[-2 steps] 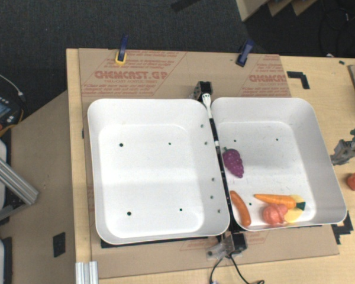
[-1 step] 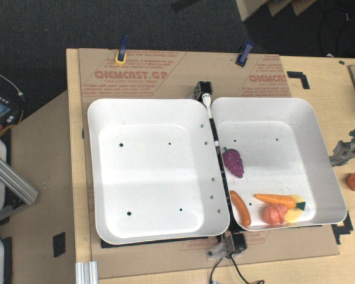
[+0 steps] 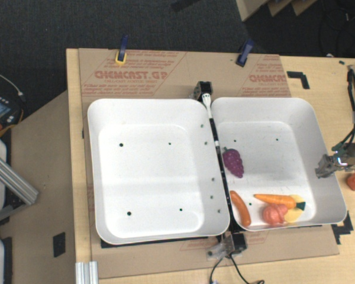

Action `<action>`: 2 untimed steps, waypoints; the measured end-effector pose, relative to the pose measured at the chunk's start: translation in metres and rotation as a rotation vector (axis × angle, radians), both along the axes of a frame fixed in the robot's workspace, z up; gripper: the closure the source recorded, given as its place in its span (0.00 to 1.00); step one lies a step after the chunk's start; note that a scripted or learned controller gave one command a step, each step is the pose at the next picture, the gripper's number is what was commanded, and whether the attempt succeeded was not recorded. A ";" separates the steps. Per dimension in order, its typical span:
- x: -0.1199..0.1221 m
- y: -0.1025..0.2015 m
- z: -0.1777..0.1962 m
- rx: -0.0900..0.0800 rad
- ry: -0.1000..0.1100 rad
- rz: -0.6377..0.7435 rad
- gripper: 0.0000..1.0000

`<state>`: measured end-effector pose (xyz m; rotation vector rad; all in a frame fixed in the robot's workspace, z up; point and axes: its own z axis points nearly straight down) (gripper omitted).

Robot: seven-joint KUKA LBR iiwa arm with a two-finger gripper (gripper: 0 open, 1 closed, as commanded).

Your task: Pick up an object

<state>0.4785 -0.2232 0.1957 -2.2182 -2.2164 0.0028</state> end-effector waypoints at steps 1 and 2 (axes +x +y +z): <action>0.001 -0.001 0.014 -0.005 -0.009 0.000 1.00; 0.001 -0.001 0.014 -0.005 -0.008 -0.001 0.00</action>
